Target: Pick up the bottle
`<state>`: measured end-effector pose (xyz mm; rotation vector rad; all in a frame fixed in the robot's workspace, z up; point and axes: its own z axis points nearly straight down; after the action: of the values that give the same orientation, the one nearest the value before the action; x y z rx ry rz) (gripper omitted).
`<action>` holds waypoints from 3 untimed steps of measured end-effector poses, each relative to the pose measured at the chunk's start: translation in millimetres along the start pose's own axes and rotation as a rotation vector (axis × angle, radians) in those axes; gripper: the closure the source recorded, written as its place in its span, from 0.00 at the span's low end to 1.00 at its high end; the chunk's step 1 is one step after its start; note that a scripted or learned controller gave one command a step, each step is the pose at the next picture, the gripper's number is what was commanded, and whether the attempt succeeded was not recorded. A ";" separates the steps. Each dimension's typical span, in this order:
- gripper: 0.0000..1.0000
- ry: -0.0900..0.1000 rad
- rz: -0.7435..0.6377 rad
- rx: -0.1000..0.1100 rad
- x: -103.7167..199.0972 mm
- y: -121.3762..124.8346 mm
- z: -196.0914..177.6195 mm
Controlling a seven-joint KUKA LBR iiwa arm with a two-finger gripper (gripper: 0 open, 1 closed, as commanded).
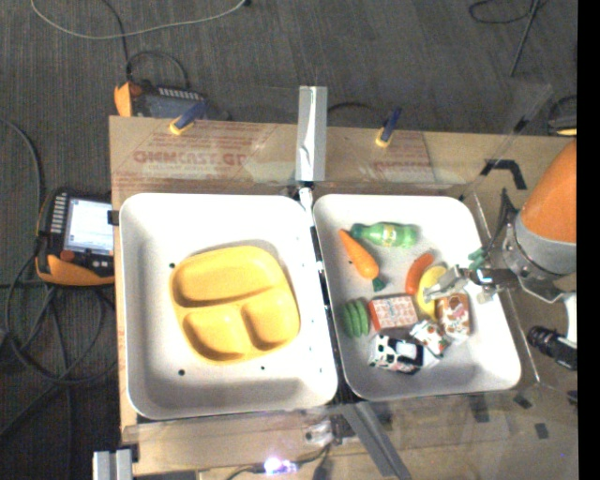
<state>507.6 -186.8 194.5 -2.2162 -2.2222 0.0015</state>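
One bottle (385, 234), green, is catalogued lying on its side at the upper middle of the right bin (487, 370), just beside a carrot (360, 256). Gripper (457, 282) is placed lower right of it; whether the fingers are apart cannot be told. Approach from above across the bottle's body is advised.

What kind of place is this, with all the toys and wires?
Probably a robot test lab, not a kitchen: a robot arm reaches over two white bins, toy food such as a bottle and carrot fills one, and cables trail across carpet.
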 end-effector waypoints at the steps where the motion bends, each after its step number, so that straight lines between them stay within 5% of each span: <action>1: 0.00 -0.002 -0.027 0.001 37.7 65.6 68.3; 2: 0.00 -0.004 -0.228 -0.002 87.3 130.1 1.5; 3: 0.00 -0.013 -0.202 -0.031 54.2 155.8 73.5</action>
<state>663.0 -132.0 120.5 -2.0000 -2.4590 -0.0189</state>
